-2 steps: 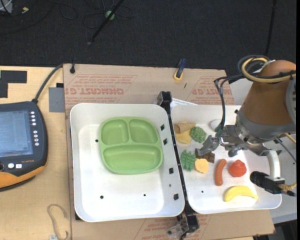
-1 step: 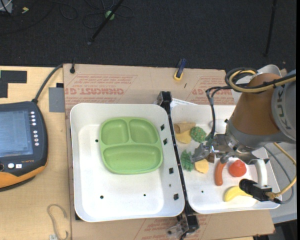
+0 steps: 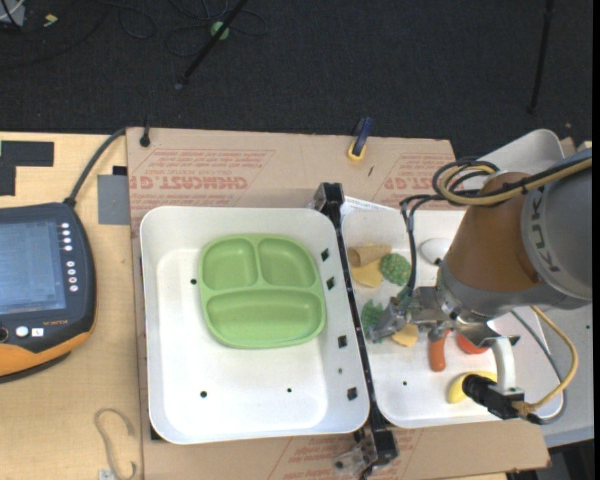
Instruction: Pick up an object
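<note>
- Covering the bench is a brown cardboard sheet (image 3: pixel 280 168) printed with red lettering that reads upside down and cannot be made out surely; dark carpet with loose cables lies beyond its far edge
- Two shallow white bins sit side by side on it; the left bin (image 3: pixel 170 368) holds a green divided plate (image 3: pixel 262 291); the right bin (image 3: pixel 410 403) holds small toy foods
- A teach pendant (image 3: pixel 30 283) with a lit screen and orange underside rests at the left, cut off by the frame edge
- A blue and yellow clamp (image 3: pixel 360 140) sits at the cardboard's far edge
- White letters "KU" show on the grey arm (image 3: pixel 560 233), the rest cut off
- The gripper (image 3: pixel 412 313) hangs low over the right bin near the divider, beside a dark green leafy piece (image 3: pixel 375 318) and a yellow piece (image 3: pixel 405 337); whether its pincer is open, or has hold of anything, cannot be told
- A broccoli floret (image 3: pixel 395 266) and tan piece (image 3: pixel 365 258) lie farther back; an orange carrot (image 3: pixel 437 353) and yellow lemon (image 3: pixel 458 389) lie nearer; a red piece (image 3: pixel 472 345) is partly hidden by the arm
</note>
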